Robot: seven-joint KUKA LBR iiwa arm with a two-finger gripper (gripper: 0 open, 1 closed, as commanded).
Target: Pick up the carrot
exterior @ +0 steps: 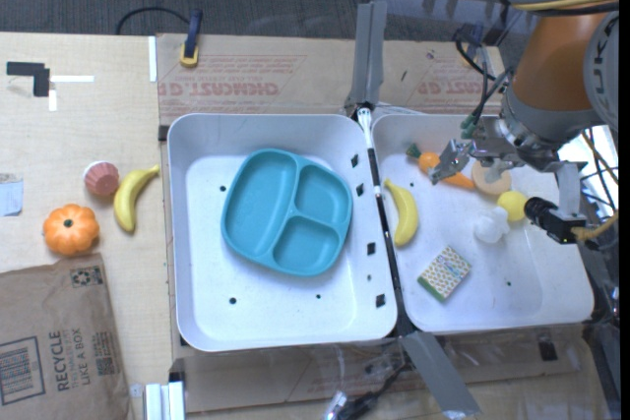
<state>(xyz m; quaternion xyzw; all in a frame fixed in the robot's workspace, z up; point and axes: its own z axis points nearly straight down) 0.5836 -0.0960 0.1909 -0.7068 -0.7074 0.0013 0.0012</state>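
A pale wooden bench (89, 133) sits on grey carpet, with flattened cardboard under two shallow white bins set side by side. On the bare wood to the left lie a small pumpkin (71, 229), a pink cupcake (100, 179) and a banana (133, 197), just beside one another. The left bin (197, 310) holds a blue divided plate (287, 211). The right bin (512, 310) holds a second banana (402, 211) near its left wall, a green-and-yellow sponge (444, 272), a yellow lemon (512, 205) and a small white object (489, 229).

I reach in from the right, my grey body with its orange band above the wrist. My gripper (461, 160) hangs over the far part of the right bin, right at the carrot (451, 176). The carrot is orange; its long axis runs roughly left to right, tilting slightly, one end toward the bin's left wall. I cannot tell whether my jaws are apart or closed, nor whether they touch the carrot.
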